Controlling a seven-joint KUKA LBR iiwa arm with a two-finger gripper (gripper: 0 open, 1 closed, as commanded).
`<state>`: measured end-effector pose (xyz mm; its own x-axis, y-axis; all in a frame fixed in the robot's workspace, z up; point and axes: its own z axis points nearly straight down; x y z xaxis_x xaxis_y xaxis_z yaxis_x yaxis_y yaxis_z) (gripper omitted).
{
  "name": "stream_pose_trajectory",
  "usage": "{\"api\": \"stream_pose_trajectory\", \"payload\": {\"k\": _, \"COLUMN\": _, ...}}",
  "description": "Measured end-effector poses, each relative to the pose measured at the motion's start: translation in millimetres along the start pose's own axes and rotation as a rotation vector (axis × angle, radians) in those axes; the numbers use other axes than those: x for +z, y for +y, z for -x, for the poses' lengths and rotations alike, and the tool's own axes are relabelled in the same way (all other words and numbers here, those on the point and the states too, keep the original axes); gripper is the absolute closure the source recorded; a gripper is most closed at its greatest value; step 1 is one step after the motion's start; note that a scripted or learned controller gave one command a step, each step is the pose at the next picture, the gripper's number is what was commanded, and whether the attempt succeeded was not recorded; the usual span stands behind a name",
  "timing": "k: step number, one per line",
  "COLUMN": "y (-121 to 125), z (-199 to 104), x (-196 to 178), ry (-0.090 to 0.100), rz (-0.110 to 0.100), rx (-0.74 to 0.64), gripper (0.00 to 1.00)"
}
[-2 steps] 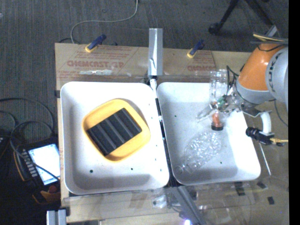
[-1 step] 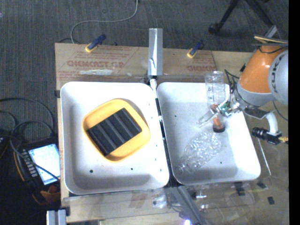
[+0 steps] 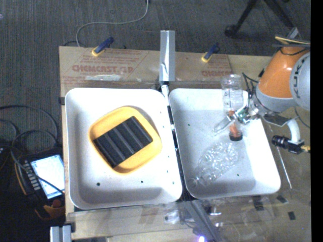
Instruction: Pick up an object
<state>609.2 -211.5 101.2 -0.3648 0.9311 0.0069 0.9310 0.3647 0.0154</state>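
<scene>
A crumpled clear plastic bottle (image 3: 218,159) lies slantwise in the right bin (image 3: 262,183), with a small orange cap-like piece (image 3: 234,133) at its upper end. A clear jar-like item (image 3: 231,91) stands at the far edge of that bin. My gripper (image 3: 240,114) hangs over the bin's far right part, between the clear jar and the orange piece, very near both. In the left bin (image 3: 81,185) rests a yellow rounded block with a black ribbed top (image 3: 124,139).
The grey arm with its orange band (image 3: 283,74) reaches in over the right bin's right rim. A metal upright (image 3: 167,54) stands at the back between the bins. Two blue-and-yellow clamps (image 3: 102,46) hold the board behind the bins.
</scene>
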Motion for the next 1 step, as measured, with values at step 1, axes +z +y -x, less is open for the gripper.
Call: {"api": "stream_pose_trajectory", "payload": {"k": 1, "y": 17.0, "z": -37.9, "x": -88.3, "ry": -0.006, "rz": -0.015, "rx": -0.029, "gripper": 1.0}}
